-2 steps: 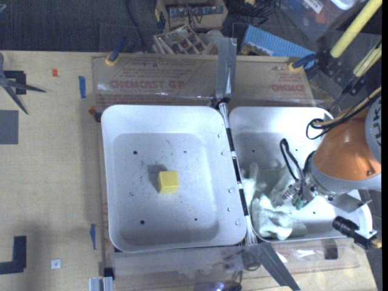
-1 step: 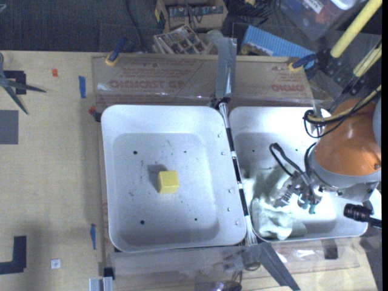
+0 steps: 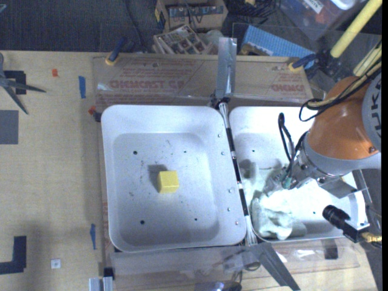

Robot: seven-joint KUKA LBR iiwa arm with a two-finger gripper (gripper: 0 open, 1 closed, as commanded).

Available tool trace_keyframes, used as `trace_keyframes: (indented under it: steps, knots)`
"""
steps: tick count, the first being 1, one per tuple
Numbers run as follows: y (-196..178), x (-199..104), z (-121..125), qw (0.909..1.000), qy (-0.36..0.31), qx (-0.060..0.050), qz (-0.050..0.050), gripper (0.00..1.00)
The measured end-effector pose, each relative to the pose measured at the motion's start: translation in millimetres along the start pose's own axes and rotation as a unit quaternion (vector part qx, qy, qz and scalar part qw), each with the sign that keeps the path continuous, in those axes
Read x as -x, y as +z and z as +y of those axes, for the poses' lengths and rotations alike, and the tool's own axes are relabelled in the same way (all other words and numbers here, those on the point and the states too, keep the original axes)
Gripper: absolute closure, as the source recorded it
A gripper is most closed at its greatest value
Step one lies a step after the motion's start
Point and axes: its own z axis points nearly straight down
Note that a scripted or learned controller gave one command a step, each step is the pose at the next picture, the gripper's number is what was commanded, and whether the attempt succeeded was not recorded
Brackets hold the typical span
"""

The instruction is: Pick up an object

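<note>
A small yellow block [image 3: 168, 181] lies near the middle of the left bin [image 3: 121, 126]. A crumpled white cloth [image 3: 276, 217] lies at the front of the right bin [image 3: 254, 123], reaching toward its left wall. My gripper [image 3: 284, 180] hangs low in the right bin, just above the cloth's upper edge, under the orange wrist band [image 3: 339, 132]. The fingertips are blurred against the cloth and something greenish shows beside them. A small grey object [image 3: 246, 165] sits by the right bin's left wall.
A metal divider [image 3: 233, 162] separates the two bins. Cardboard panels [image 3: 157, 80] stand behind both bins. A black fitting [image 3: 339, 218] juts out at the right bin's front right. Wooden bench top [image 3: 48, 162] extends to the left.
</note>
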Motion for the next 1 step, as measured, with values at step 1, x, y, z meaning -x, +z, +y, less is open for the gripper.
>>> trace_keyframes:
  steps: [1]
  knots:
    - [-10.1, 0.9, 1.2, 1.0, 0.0, 0.002, -0.002, 1.0]
